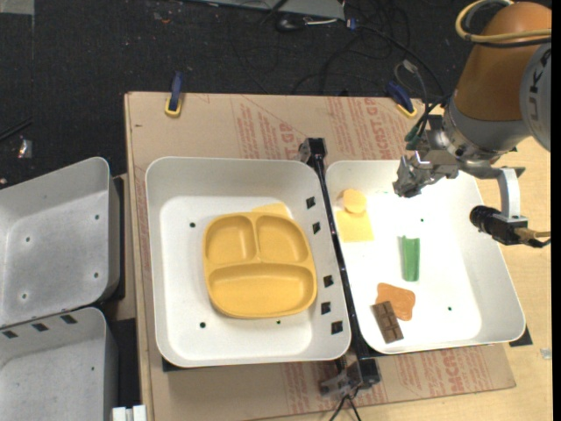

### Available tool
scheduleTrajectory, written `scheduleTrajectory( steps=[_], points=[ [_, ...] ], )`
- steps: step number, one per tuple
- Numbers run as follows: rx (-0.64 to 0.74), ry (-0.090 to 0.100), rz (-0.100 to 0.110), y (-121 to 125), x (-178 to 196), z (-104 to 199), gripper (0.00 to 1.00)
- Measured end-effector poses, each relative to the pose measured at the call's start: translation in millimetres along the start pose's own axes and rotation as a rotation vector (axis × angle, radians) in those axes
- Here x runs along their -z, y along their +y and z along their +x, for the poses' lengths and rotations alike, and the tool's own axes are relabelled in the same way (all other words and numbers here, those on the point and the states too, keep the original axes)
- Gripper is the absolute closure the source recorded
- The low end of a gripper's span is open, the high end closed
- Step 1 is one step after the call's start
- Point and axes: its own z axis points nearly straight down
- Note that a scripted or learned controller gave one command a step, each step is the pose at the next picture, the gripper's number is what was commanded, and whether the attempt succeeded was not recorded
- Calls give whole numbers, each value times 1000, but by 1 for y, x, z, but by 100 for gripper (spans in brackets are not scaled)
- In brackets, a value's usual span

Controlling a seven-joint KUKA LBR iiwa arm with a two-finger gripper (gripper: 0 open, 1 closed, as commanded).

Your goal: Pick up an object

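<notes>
Hand (pixel 408 185) above right bin (pixel 491 261), grip state unclear, green block (pixel 409 258) below it, apart.

Both bins (pixel 166 235) look like smooth matt white plastic. The divided tray (pixel 259 265) is yellow plastic with a slight sheen. The table (pixel 263 121) top looks like raw brown cardboard or fibreboard, matt, printed with red lettering. The green block (pixel 409 258) looks like smooth plastic; the brown bar (pixel 387 319) is matt and ridged. The arm's orange band (pixel 504 64) is glossy, and the tool (pixel 412 181) looks like dull grey metal.
</notes>
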Motion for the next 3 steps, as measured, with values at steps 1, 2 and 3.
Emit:
scheduleTrajectory(
  steps=[1,2,3],
  points=[
    [5,3,8,-12,-7,63,100],
    [5,3,9,-33,-12,122,100],
    [4,3,9,-40,-27,170,100]
  ],
)
